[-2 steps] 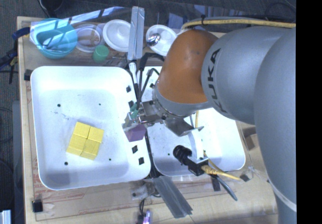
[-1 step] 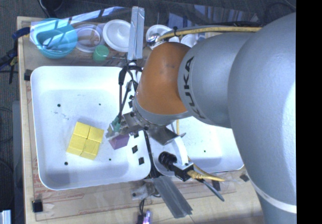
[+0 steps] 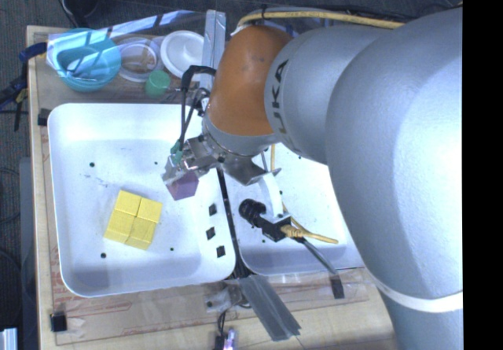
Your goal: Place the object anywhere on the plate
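Gripper (image 3: 183, 175) over left bin (image 3: 71, 136), whether clenched or released I cannot tell, yellow block (image 3: 134, 219) at its eight o'clock, apart.

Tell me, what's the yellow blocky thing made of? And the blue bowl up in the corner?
The yellow blocky thing looks like painted wood or matte plastic: flat, even colour, square edges, seams between cubes, no shine. I can't tell which. The blue bowl looks like thin, glossy plastic: slightly see-through, with bright glints on its rim.
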